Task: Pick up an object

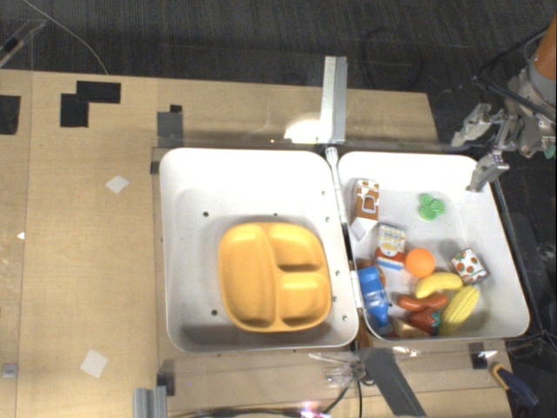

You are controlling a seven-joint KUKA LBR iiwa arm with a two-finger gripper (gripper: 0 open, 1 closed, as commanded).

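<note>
My gripper hovers over the far right corner of the right bin, its two fingers apart and nothing between them. The toys lie lower in that bin: a green piece closest to the gripper, a brown-and-white carton, a small juice box, an orange, a banana, a corn cob, a patterned cube, a blue bottle and a red piece.
The left bin holds a yellow divided plate. A metal post stands behind the wall that the two bins share. Wooden bench top stretches to the left.
</note>
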